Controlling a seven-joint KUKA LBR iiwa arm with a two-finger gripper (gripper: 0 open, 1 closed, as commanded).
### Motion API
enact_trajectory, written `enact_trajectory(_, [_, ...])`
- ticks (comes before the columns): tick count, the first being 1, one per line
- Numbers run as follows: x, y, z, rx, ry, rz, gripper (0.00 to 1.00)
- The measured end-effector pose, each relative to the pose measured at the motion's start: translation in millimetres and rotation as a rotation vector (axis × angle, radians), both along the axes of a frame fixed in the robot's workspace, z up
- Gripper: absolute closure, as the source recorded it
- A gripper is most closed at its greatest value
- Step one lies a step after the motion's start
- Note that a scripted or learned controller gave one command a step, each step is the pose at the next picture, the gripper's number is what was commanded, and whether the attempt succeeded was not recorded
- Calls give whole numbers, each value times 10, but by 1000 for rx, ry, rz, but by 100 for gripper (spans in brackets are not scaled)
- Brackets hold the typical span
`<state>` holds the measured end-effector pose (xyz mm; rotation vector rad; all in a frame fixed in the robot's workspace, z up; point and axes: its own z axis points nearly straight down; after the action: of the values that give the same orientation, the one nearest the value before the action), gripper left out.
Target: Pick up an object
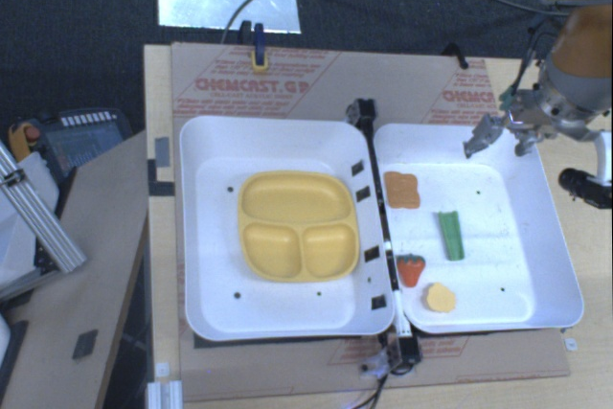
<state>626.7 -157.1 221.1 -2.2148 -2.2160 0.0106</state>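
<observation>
A yellow divided tray (292, 227) fills the left bin (206, 148). In the right bin (546, 235) lie an orange slab (401, 190), a strawberry-like toy (410, 269), a green stick (450, 235) lying lengthwise toward me, and a yellow piece (440, 298). My claw (504, 139), fingers spread and empty, hovers over the far corner; everything lies nearer and leftward. My arm is cut off.

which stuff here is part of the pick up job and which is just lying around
Part of the job:
- pincer, open above the right white plastic bin
- orange-brown flat square piece
- green flat rectangular block
- small red strawberry-like toy
- yellow round disc

Just lying about:
- yellow three-compartment plastic tray in the left white plastic bin
- blue-and-yellow clamp
</observation>
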Motion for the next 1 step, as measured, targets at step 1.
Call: enact_trajectory(1, [22,6,86,-2,-12,2,0])
